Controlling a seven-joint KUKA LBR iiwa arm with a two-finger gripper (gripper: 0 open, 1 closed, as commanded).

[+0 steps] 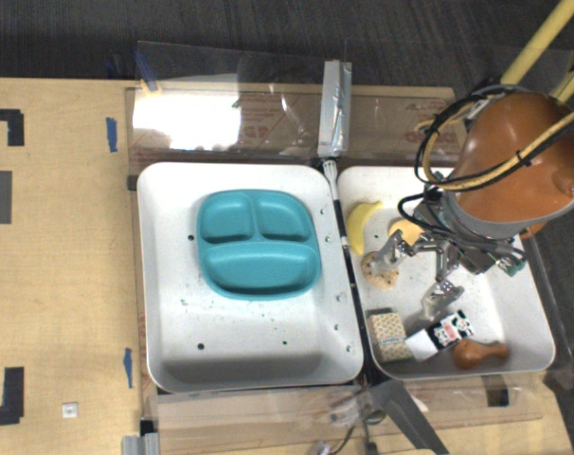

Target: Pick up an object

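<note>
- Your arm comes in from the right over the right bin (543, 335); the hand (418, 275) hangs low in that bin, mid-bin, w/ metal fingers (393, 249) spread apart and nothing between them.
- Candidates all sit in the right bin: a yellow banana-like piece (363, 224) at the top-left corner, a tan cookie-like bit (382, 271) just beside the left finger, a tan woven block (388, 334) near the front wall, a white bottle w/ black label (440, 335) next to it, and a brown pear-shaped thing (476, 353) at the front right.
- Left bin (164, 330) carries a teal divided plate (259, 243); well apart from the hand, so prob. not your target.
- Closest pick looks like the cookie bit: small, flat, likely light and stiff, maybe crumbly – take it across its short width, gentle squeeze.
- The bottle prob. is smooth and round, could roll or slip; grab it across the body, not the cap.
- The woven block looks soft-ish and grippy; easiest hold, I'd judge.
- Risk: things at the front are crowded, touching or nearly so; fingers may nudge a neighbour.
</note>
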